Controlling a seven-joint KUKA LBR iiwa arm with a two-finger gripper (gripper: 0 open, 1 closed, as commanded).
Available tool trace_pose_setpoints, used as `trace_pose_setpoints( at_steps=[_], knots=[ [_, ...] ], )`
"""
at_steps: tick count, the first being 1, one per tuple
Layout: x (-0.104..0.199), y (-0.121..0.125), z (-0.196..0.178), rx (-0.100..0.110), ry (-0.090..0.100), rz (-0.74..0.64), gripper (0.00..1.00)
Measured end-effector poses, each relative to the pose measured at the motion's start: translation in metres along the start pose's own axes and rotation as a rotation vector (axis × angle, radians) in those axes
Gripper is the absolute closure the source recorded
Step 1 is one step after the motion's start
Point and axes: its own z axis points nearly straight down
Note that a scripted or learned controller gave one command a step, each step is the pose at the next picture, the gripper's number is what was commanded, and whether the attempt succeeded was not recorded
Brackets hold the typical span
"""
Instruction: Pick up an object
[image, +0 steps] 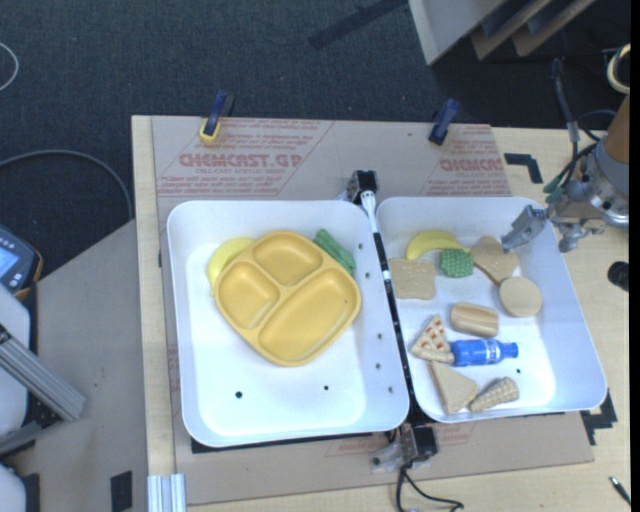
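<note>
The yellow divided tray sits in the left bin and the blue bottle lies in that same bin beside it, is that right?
Not quite. The camera view shows the yellow divided tray in the left bin, but the blue bottle lies in the right bin, among the toy foods, just right of the pizza slice.

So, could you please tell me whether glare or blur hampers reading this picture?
Camera view: lighting is even, with mild glare on the right bin; the food items cast soft shadows; the end effector looks slightly blurred; the yellow tray is sharp.
</note>
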Motion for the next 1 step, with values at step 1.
trace_pose_setpoints(
  at_steps=[1],
  knots=[
    [0.0005,0.003,-0.0085,-0.014,-0.003,-0.003,0.0]
  ],
)
